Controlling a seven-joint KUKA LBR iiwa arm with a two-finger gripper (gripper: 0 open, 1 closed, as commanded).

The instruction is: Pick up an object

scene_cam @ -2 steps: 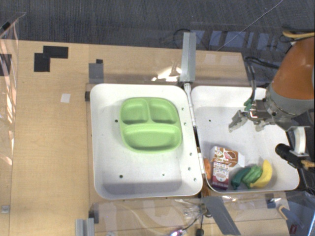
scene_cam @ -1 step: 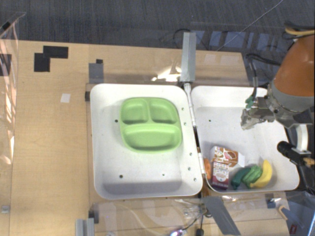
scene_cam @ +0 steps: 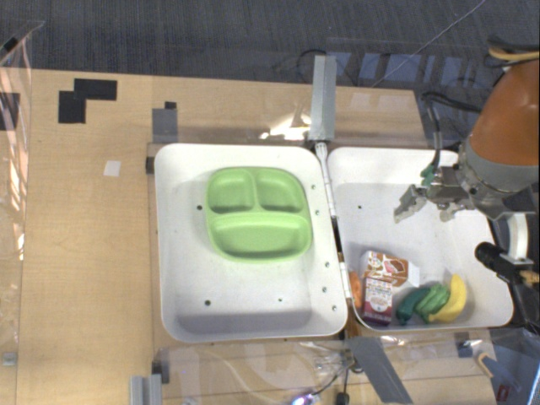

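Note:
In the right bin, along its front edge, lie a printed snack packet, a green vegetable toy and a yellow banana-like toy. A small orange piece shows at the packet's left. My gripper hangs over the right bin's middle-right part, above and behind these objects. Its two fingers are spread apart with nothing between them.
The left bin holds a green divided plate in its middle. A metal post stands behind the seam between the bins. The wooden bench stretches to the left.

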